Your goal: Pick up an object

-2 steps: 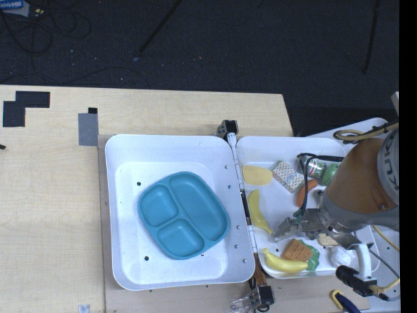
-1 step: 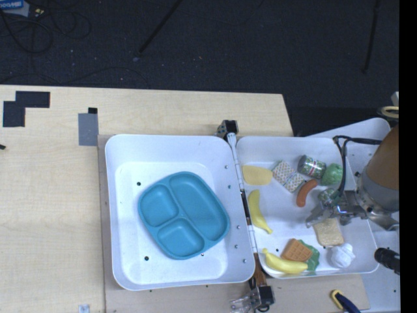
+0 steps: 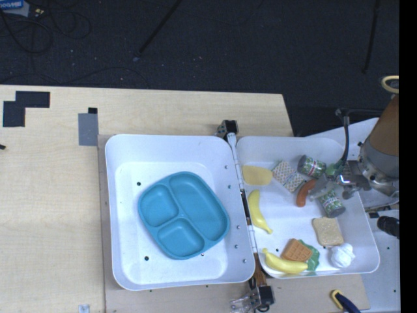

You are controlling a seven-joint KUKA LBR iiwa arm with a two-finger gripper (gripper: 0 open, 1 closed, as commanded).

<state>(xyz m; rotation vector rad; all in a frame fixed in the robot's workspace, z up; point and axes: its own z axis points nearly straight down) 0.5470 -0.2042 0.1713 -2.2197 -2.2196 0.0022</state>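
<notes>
Your grey arm's gripper (image 3: 339, 182) hovers low over the right white bin (image 3: 365, 256), beside a red toy sausage (image 3: 302, 193) and green-labelled tin cans (image 3: 311, 166); its opening you cannot tell. Nothing held yet: next, descend and close.

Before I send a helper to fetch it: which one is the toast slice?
Look in the right bin, at its near half. The toast slice lies flat there, just behind the white ball. It is the only plain tan square; the waffle beside it is orange and gridded.
</notes>
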